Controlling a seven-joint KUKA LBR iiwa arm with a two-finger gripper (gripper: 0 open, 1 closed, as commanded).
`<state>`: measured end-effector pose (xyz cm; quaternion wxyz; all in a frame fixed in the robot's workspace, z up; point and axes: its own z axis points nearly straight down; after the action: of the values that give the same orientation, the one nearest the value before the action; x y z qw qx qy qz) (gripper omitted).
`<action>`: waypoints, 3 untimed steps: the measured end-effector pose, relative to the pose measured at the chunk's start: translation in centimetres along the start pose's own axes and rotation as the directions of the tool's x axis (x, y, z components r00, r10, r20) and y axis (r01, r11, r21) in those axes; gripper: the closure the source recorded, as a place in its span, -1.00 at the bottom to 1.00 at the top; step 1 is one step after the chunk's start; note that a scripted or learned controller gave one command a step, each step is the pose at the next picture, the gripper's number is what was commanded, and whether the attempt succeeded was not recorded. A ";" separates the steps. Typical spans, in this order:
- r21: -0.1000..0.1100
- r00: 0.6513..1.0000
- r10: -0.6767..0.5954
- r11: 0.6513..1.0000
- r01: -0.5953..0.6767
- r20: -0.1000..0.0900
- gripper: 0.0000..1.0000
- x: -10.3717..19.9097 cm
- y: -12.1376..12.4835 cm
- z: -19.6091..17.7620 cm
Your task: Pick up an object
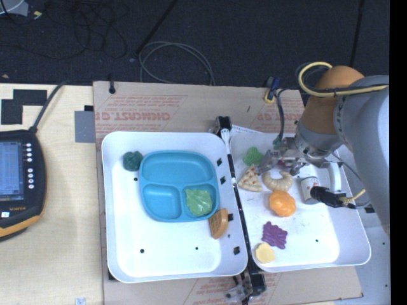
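I am low over the right bin (356,246), and my jaws (284,162) hang close above a small group of toy food near its far left part. I cannot tell from this view if my jaws are apart or together, because the metal parts around them are dark and mixed with the things below. Nothing shows between them, so I do not claim that I hold anything. Directly under me and a little toward the near side lies a pale ring-shaped pastry (278,182), which seems the most likely target. To its left, near the wall between the bins, is a pizza slice (250,180), and beyond that, on the far side, a small green piece (254,155). Nearer than the pastry lies an orange ball (282,203), then a purple piece (274,234) and a yellow round piece (264,253) close to the near wall. The left bin (121,246) is well apart from me; it carries a blue divided plate (166,182) with a green leaf (199,201) in one compartment, a dark green lump (132,161) and a brown piece (218,223) beside the plate. I judge that I am in the step of descending and closing on one object. The next move calls for centring over a single thing, since the pastry, the pizza slice and the orange ball lie near each other, and then for a firm closing and a straight lift.
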<state>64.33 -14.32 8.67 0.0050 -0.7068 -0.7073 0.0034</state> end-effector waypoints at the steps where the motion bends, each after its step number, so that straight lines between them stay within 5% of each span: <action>1: -0.023 1.000 0.004 1.000 -0.003 0.010 -1.00 -7.5 0.1 -12.5; 2: -0.004 1.000 -0.001 1.000 0.001 -0.001 -1.00 -3.2 -0.4 0.6; 3: -0.008 1.000 -0.004 1.000 0.004 0.002 1.00 -3.4 -0.3 -1.1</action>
<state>64.07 -17.73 9.76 0.0015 -0.7055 -0.7087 0.0011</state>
